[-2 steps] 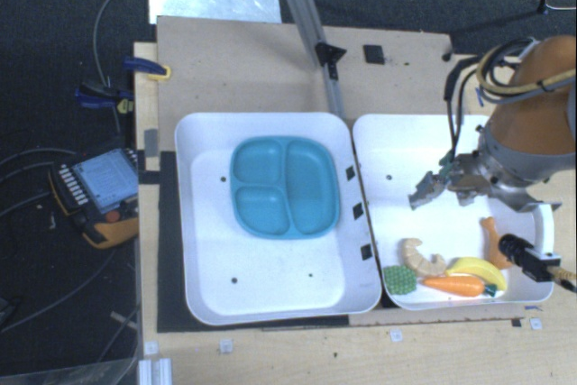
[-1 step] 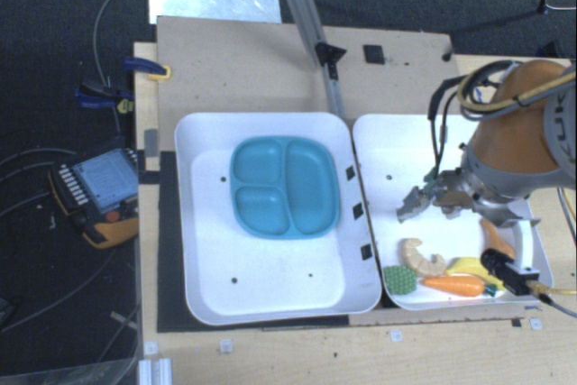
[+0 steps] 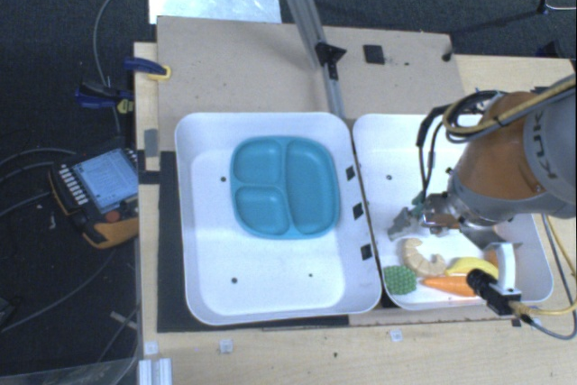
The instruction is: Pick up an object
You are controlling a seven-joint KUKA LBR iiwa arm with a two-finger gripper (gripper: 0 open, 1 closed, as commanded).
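Observation:
Several small items lie at the front of the right bin: a pale curved piece, a green piece, an orange carrot and a yellow banana-like piece. My gripper hangs low over this bin, just behind and above the pale curved piece. Nothing shows in its grasp. The arm's orange and grey wrist covers the right part of the bin.
The left bin holds a blue divided plate. A metal pole slants over the bench behind the bins. Cables and a handheld controller lie on the floor to the left.

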